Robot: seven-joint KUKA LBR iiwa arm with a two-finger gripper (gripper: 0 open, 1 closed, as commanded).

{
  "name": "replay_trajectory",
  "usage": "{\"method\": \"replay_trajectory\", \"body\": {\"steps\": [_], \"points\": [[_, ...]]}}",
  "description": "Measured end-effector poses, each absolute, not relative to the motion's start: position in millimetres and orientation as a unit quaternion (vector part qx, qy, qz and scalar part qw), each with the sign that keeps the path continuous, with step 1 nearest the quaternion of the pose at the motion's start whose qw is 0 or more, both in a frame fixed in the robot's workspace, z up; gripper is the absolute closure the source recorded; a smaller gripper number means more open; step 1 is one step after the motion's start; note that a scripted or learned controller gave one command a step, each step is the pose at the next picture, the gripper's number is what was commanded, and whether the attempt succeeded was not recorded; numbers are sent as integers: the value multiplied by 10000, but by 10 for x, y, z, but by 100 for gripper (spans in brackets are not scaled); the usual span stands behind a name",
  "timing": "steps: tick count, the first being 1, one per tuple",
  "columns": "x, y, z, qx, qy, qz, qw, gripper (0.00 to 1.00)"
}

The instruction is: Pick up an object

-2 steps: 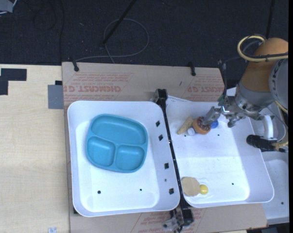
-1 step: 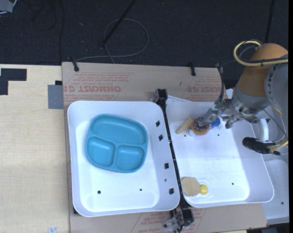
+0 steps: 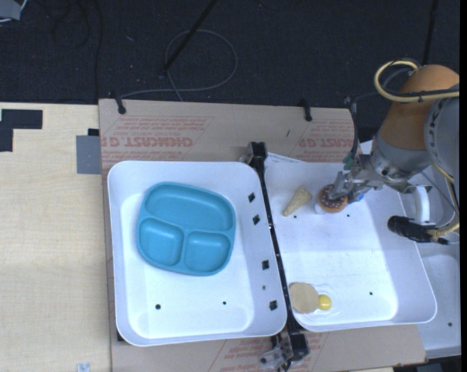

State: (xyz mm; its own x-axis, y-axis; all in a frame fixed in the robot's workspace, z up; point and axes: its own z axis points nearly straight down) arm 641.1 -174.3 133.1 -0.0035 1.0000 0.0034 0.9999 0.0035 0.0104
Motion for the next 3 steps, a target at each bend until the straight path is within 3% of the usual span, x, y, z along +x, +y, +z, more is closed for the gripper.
{"method": "replay_trajectory", "body": {"steps": [1, 3], "points": [[6386, -1836, 1865, 7069, 7073, 4, 15, 100], [6397, -1858, 2581, 7066, 7076, 4, 8, 100]]}}
